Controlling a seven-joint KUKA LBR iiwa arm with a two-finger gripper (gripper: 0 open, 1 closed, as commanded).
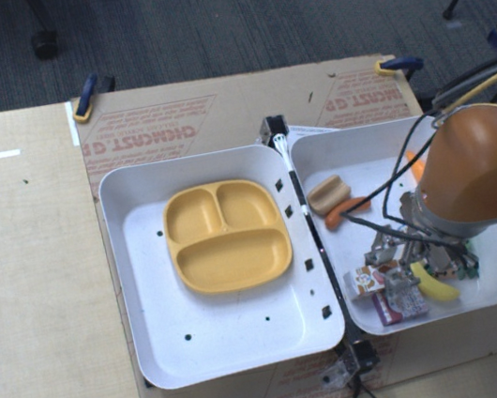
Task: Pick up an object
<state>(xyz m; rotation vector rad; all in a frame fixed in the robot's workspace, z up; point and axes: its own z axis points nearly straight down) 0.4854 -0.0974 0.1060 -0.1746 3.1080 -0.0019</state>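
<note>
My gripper (396, 270) reaches down into the right bin (355, 153) from under the orange wrist band, right over a small cluttered pile near the bin's front. In that pile lie a red and white packet (369, 280), a purple packet (399, 306) and a yellow banana (435, 285). Farther back sit a tan bread-like piece (327, 193) and an orange sausage-like piece (339, 214). The wrist and cables hide the fingertips.
The left bin (136, 261) holds a yellow divided plate (227, 236). A clamped divider (302, 222) separates the two bins. Cardboard lies under both, with blue clamps (84, 96) at the back corners.
</note>
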